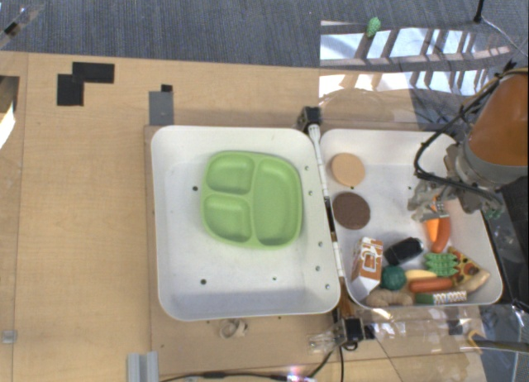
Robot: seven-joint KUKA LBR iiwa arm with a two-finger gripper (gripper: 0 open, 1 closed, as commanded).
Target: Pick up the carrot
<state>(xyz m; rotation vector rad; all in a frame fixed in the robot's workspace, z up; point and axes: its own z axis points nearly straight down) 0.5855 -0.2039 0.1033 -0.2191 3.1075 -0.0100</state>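
My claw (431,203) hangs over the right bin (388,149), near its right wall, and the carrot (439,234) lies just below it in the picture, toward the bin's near edge. The carrot's top end sits right at my fingertips, perhaps touching them, though I cannot tell for sure. Nor can I tell if the claw is spread or clenched; the metal parts blur together from this height, and nothing shows plainly between them.

The carrot's long axis runs roughly up and down the picture, its broad end toward my claw and its point toward the pile of toy food (430,277) along the bin's near side. A black piece (402,250) lies just to its left, and a green leafy piece (441,263) sits at its tip.

As I judge it, the pick turns on closing across the carrot's width, left to right in the picture, after shifting a little down its length so the grip lands on the body rather than the very end.

The left bin (178,231) holds a green plate (251,198), well apart from all this.
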